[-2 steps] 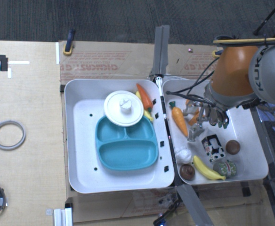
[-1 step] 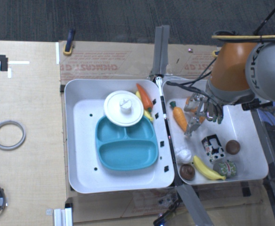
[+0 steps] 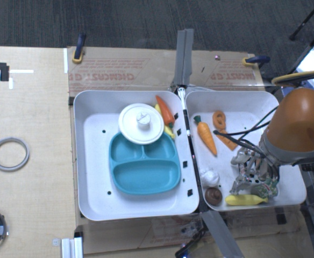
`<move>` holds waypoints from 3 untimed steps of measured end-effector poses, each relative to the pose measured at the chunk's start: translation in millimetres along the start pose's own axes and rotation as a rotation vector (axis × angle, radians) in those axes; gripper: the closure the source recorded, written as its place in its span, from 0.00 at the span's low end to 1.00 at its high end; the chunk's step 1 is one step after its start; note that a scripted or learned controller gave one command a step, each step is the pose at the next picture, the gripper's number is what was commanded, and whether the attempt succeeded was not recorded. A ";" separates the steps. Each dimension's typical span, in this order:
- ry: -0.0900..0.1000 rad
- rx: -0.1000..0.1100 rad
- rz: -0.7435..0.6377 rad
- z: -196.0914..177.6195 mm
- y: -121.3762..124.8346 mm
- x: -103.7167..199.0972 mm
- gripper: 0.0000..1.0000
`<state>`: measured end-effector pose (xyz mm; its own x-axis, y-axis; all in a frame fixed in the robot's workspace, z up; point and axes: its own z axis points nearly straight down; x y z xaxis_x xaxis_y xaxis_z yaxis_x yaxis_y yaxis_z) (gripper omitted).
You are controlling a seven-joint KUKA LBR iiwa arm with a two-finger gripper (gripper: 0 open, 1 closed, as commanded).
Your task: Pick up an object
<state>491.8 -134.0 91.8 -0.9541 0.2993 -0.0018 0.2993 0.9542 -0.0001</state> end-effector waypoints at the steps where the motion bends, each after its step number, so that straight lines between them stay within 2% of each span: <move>1: -0.005 0.001 -0.045 -1.4 57.1 -53.5 0.00; 2: -0.003 0.000 0.114 -1.0 60.4 -62.3 0.00; 3: -0.002 0.000 0.118 -0.5 67.3 -82.1 0.00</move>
